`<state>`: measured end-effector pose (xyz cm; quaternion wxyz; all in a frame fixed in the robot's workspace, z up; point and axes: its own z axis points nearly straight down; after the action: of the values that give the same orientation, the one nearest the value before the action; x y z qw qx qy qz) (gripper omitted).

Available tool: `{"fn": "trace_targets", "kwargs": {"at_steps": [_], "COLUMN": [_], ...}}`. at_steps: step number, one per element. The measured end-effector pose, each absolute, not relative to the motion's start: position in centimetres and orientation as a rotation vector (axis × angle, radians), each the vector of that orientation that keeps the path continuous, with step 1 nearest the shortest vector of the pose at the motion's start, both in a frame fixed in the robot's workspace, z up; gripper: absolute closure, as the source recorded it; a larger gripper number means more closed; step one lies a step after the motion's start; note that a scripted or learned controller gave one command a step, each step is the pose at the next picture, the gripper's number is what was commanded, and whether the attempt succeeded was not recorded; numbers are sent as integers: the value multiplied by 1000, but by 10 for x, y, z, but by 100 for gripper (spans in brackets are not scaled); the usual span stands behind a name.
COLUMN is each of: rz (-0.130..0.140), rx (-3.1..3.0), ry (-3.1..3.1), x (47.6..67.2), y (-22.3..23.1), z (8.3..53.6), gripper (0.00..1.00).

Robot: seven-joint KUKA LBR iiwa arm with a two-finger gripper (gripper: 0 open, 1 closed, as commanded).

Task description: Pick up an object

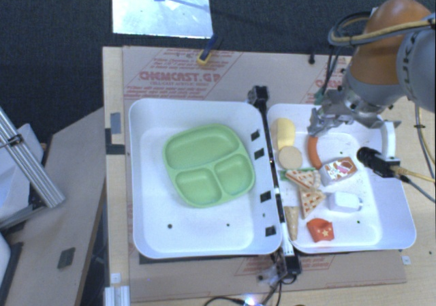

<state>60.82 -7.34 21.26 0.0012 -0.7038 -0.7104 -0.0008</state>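
Arm [385, 46]: reaches in from the right, wrist over the far part of the right bin.
Gripper [320, 127]: low over the right bin's far end, just above the sausage's top end.
Fingers: I cannot tell how they stand; they blur into the grey wrist.
Sausage [314, 152]: orange-red, lying lengthwise in the right bin, just beside the round slice.
Right bin [402, 219]: holds a yellow block [285, 133], a pale round slice [290, 157], two sandwich wedges [305, 190], a small carton [338, 170], a white block [343, 201], a cone [291, 221] and a red piece [321, 230].
Left bin [146, 182]: holds a green tray [208, 164] with three compartments, lying near its middle.
Bench [75, 161]: both bins lie on cardboard, touching along a black clipped seam.
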Motion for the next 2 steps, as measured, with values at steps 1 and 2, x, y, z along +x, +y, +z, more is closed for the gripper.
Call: {"fn": "trace_targets", "kwargs": {"at_steps": [1, 2], "rz": [-4, -6], "rx": [-2210, -2213], "ry": [-2231, -2232], "x": [604, 617], "y": [-29, 5], "z": [221, 230], "gripper": [100, 100]}}
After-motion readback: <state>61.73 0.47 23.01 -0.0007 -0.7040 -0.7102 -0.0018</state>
